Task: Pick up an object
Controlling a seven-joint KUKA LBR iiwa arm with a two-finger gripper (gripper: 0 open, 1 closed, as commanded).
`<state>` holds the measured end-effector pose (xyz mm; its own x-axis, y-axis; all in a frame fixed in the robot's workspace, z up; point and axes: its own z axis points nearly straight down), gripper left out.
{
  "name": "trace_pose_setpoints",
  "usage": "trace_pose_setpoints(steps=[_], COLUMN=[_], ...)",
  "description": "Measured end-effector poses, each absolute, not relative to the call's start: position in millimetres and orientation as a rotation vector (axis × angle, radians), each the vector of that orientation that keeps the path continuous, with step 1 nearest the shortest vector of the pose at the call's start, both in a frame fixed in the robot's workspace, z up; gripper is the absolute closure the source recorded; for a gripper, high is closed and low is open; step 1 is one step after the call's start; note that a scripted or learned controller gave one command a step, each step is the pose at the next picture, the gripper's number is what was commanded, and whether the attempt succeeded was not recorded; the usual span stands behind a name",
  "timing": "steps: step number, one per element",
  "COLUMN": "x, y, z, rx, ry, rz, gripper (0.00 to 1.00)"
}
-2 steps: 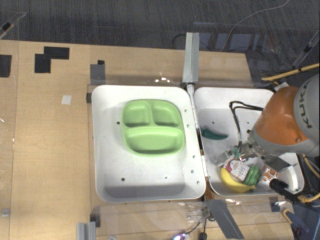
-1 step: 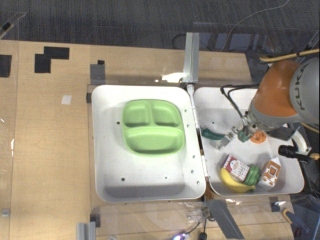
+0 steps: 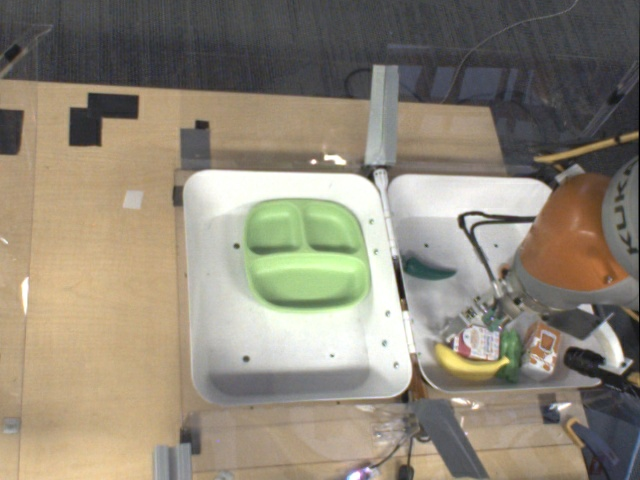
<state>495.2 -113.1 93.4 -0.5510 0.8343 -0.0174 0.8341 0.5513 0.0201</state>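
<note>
Matt green plastic divided plate [image 3: 304,254], smooth white plastic bins [image 3: 215,298], pale wood-look bench [image 3: 90,298], glossy banana [image 3: 470,365]

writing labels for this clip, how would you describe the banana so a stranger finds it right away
Look at the right white bin, the one the grey and orange arm reaches into. Along its near edge lies a small pile of items, and the banana is at the pile's front. It is the only yellow, curved piece there, just below a red and white packet.
</note>
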Motion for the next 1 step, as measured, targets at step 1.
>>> trace_pose_setpoints(steps=[1], x=[528.0], y=[-195.4], z=[91.7], rx=[1.895], ry=[2.483], rz=[0.012], gripper=[0.0])
